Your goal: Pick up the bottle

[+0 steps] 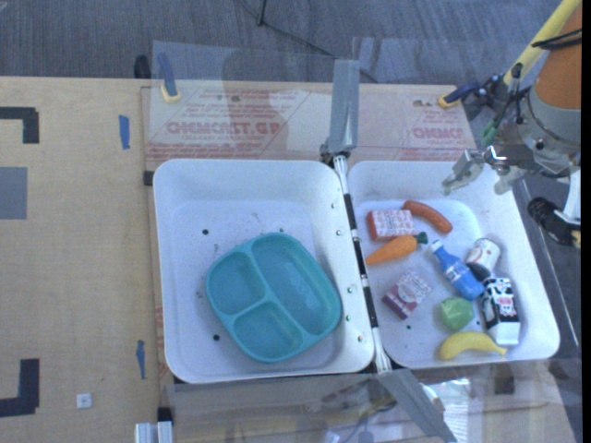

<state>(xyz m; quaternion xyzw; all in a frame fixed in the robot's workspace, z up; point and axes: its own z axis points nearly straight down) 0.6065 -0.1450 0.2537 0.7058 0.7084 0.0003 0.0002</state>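
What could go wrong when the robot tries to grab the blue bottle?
The blue bottle lies tilted and crowded: a carrot sits by its cap, a small can and a milk carton by its other end. The end effector might bump those or grab the wrong thing. The bottle might also slip out.

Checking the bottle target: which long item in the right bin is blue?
The blue bottle lying mid-bin; the carrot and sausage are orange, the banana yellow.

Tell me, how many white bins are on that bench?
2. The left bin holds a teal divided tray; the right bin holds the blue bottle and toy food. None seem hidden.
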